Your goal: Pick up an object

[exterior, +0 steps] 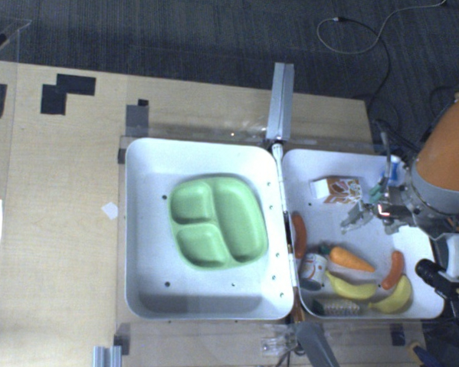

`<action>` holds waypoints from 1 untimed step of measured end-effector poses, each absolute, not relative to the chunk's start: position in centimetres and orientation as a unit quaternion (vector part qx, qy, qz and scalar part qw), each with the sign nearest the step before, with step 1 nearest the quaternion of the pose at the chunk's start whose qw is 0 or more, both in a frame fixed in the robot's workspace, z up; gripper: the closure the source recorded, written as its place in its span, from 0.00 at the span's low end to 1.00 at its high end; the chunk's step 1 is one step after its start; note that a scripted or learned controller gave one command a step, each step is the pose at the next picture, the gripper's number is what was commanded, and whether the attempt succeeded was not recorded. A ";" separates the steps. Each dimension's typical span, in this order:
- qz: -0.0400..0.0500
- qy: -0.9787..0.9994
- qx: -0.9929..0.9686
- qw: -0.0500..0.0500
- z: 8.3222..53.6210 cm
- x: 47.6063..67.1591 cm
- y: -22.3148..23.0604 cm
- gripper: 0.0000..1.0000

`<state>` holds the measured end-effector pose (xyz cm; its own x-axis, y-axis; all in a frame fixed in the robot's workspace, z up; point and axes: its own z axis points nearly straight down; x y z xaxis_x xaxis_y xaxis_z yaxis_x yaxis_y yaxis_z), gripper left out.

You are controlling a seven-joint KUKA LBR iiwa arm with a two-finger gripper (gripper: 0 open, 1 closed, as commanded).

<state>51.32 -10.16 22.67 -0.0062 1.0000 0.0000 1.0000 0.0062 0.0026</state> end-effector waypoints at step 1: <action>0.004 0.744 0.669 0.005 8.9 50.1 -10.9 0.00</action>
<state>50.09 -10.88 8.93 -0.1061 0.9944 -0.0021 0.9943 0.1061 0.0115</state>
